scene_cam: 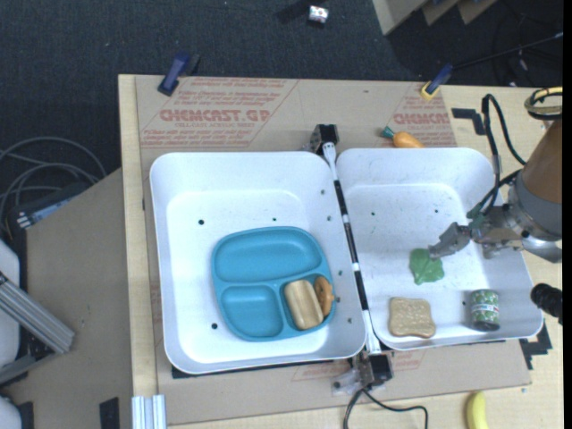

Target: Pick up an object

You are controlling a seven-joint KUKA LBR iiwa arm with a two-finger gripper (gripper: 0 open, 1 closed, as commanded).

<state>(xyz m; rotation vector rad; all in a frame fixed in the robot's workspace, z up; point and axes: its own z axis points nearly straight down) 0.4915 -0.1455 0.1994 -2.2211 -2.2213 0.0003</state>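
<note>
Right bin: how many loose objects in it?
3. A green piece mid-bin at the gripper, a tan bread slice at the near edge, a small can near-right. The arm may hide more.

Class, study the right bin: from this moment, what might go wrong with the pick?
1. The end effector sits at the edge of the small floppy green object, so an off-centre grip could slip.
2. The tan slice of toy bread and small green-labelled can lie nearby; a sweep might knock them.
</note>
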